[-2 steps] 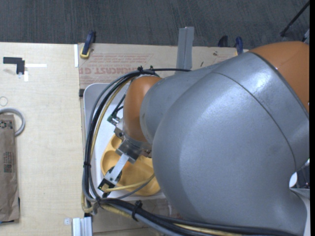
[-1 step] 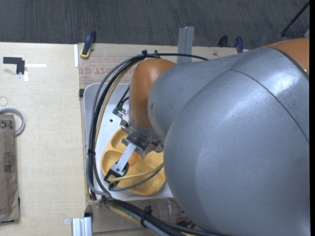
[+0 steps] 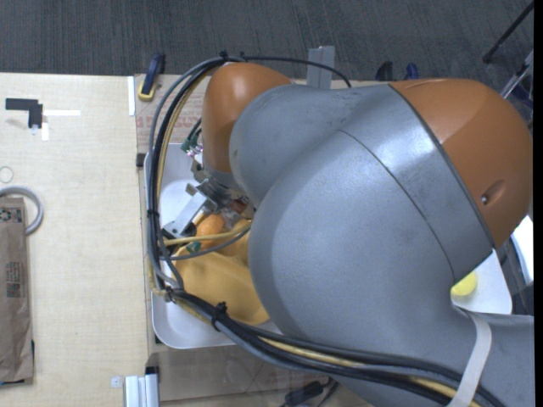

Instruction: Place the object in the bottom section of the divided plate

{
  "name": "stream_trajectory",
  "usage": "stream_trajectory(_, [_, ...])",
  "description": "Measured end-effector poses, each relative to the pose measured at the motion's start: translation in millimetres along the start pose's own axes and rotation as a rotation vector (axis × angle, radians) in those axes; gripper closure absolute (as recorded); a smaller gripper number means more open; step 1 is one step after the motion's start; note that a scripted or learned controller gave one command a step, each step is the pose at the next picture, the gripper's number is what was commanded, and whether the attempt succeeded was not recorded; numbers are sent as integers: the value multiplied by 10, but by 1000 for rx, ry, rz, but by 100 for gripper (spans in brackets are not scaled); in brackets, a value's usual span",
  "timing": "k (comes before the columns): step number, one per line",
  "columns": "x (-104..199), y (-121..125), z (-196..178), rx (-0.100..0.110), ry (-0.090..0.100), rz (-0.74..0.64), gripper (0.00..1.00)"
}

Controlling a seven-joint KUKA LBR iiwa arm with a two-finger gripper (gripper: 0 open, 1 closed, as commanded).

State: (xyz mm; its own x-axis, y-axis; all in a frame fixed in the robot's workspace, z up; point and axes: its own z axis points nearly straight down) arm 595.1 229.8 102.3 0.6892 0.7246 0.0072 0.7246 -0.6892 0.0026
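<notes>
Over the left bin [image 3: 182, 333] the arm [image 3: 365, 227] is bent low, and its bulk covers most of both bins from this camera. That pose fits a reach straight down into the bin, wrist folded under the orange band [image 3: 242, 91].

Gripper [image 3: 199, 210] sits down inside the bin, just under the wrist. Open or closed, I can't tell; the hardware there is a jumble of metal and cable [image 3: 170, 142].

Small orange item [image 3: 210, 224] is right beside the gripper, touching it or nearly so. My guess is that's the object, but I can't confirm it's gripped. It lies above a mustard-yellow cloth-like mass [image 3: 222, 282] that takes up the near part of the bin.

White curved surface [image 3: 172, 197] just left of the gripper is possibly the plate, but no dividers are readable, so I can't say which section is which.

Judgement: either mid-grasp or mid-place, low in the bin. Risks:
- cable loop hangs along the bin's left wall and could snag
- the cloth could get dragged along with the item
- the target section is hidden by the arm — no way to check the drop from this angle

A small yellow piece [image 3: 464, 287] peeks out at the arm's right; unclear what it is.
</notes>
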Motion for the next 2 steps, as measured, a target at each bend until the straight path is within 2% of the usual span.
stream_trajectory(1, [-517, -512, -34, -18, 19, -94, 100])
stream_trajectory(2, [-418, -434, -20, -10, 22, 354, 100])
